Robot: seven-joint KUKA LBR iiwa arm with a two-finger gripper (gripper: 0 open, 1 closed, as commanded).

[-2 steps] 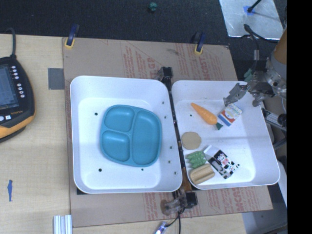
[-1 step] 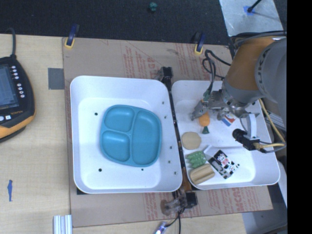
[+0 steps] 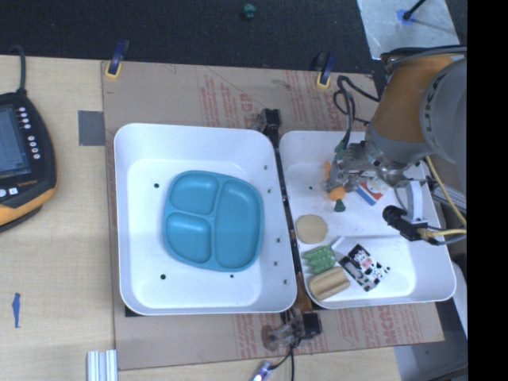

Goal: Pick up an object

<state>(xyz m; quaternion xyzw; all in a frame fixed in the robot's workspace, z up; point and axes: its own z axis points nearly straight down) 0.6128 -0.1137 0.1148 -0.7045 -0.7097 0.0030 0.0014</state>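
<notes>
Carrot (image 3: pixel 338 191) sits right under the tool (image 3: pixel 347 179), can't tell if it's spread or pinching; green bit (image 3: pixel 339 206) alongside could foul the grasp.

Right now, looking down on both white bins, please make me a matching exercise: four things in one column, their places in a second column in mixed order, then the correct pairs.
Things:
1. blue divided plastic plate
2. round tan disc
3. black-and-white spotted card
4. orange handheld controller with a screen

Places:
A. on the bench, far left
B. right bin, near its left wall
C. left bin, centre
D. right bin, front part

Pairs: 1-C, 2-B, 3-D, 4-A
</notes>
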